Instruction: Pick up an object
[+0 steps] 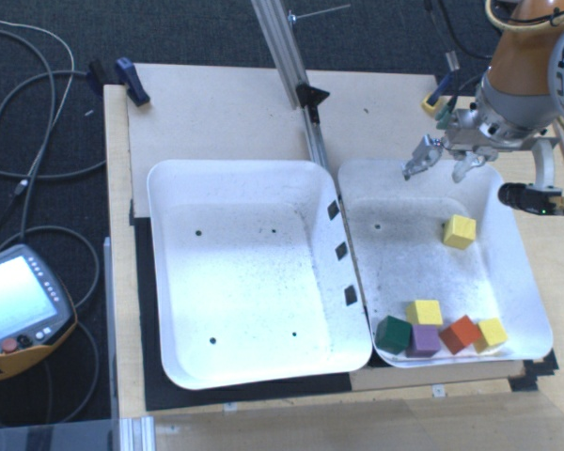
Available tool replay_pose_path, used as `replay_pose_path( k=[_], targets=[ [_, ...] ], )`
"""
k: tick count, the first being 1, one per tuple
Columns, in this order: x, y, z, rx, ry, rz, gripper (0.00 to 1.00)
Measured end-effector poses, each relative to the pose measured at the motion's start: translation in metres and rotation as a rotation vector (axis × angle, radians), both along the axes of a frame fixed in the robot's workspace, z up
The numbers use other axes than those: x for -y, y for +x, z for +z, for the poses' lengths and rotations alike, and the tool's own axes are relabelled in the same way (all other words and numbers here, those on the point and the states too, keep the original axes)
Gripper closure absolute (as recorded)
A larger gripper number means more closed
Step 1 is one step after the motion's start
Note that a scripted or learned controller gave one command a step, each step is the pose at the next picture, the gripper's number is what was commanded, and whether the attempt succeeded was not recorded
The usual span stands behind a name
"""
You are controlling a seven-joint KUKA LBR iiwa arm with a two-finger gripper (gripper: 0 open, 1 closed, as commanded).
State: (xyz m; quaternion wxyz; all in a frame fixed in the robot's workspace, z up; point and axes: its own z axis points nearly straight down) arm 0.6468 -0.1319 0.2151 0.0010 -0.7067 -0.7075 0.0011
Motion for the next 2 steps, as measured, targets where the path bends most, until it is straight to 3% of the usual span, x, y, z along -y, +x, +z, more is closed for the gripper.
replay_pose_path(
  k=[1,2],
  targets=[
    [0.060,-0.005,-0.030,-0.001,-0.001,-0.006,0.00],
    [0.081,-0.034,-0.120,-0.005,0.001,-0.004,0.00]
  ],
)
